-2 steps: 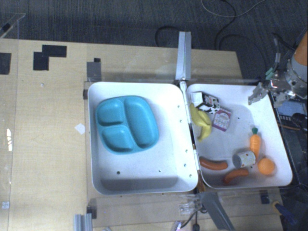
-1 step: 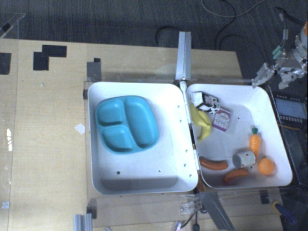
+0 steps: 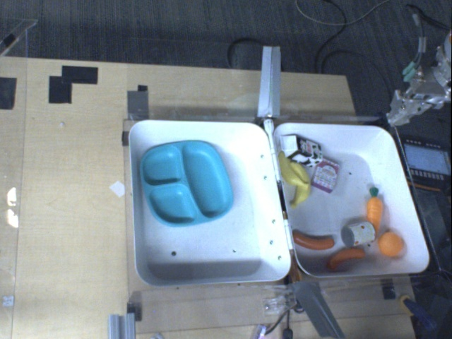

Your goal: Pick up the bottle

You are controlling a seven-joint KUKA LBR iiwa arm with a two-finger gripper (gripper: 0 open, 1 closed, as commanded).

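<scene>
I see pale wood bench [image 3: 70, 210], black tape patches [image 3: 70, 82] near far left edge. Dark grey carpet floor [image 3: 162, 16] beyond, thin cable [image 3: 339, 9] looping across it. Metal post [image 3: 270, 83] upright behind bins. Soft even light, faint glare at left.

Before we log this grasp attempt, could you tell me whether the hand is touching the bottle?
Apart. The camera view shows the hand raised beyond the right bin's far right corner, while the bottle lies inside near the carrot, with bare bin floor between them.
</scene>
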